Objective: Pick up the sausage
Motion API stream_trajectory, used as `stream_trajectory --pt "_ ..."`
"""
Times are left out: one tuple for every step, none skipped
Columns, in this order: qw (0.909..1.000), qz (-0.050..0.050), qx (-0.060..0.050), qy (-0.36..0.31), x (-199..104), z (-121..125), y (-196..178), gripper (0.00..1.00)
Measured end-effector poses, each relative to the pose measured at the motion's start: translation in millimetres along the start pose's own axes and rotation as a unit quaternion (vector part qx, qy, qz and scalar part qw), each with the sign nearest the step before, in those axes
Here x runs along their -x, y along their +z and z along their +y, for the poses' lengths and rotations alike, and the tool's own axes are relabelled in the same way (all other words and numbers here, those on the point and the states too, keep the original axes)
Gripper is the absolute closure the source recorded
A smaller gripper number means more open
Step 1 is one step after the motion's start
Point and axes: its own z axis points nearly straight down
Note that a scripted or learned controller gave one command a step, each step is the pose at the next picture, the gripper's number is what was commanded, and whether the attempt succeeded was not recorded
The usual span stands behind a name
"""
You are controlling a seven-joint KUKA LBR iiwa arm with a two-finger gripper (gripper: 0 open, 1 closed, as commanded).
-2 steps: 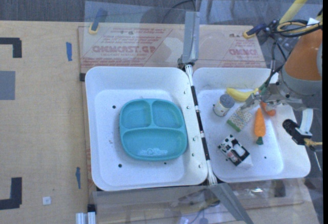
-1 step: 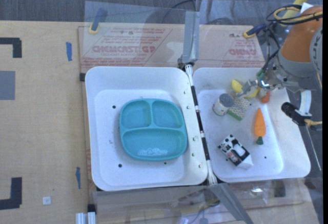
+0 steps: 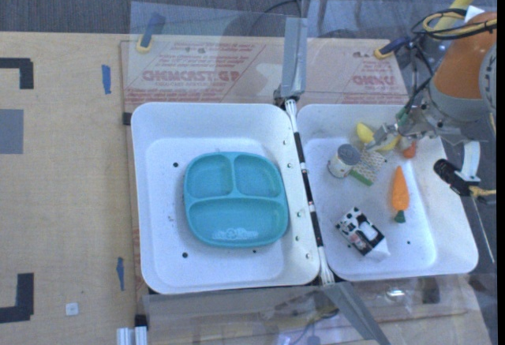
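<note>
A small reddish-orange piece, probably the sausage [image 3: 408, 151], lies on the floor of the right bin [image 3: 458, 256], toward 2 o'clock from the bin's middle. It is partly hidden and too small to name with certainty. The pincer [image 3: 397, 133] sits just beside it at about 11 o'clock, low over the bin; whether it is apart or together I cannot tell, and nothing can be seen gripped in it.

At 6 o'clock from the sausage, nearby, lies an orange carrot [image 3: 400, 190] with its green end pointing down. At 9 to 10 o'clock is a yellow toy [image 3: 364, 133], and below that a small grey-topped can [image 3: 343, 159] beside a flat green-and-beige piece [image 3: 365, 171]. A black-and-white carton [image 3: 361, 231] lies at 7 o'clock, well apart.

The arm [image 3: 465, 75] enters from 3 o'clock. The left bin [image 3: 158, 256] holds a teal divided plate [image 3: 235, 200]. Both bins rest on the wooden table [image 3: 63, 178].
</note>
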Motion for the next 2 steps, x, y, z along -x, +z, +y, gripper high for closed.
stream_trajectory --pt "0.9997 -0.001 -0.001 -0.024 1.3 3.5 0.6 0.00" --pt "0.9997 -0.003 0.004 -0.025 1.0 -1.8 -1.0 0.00"
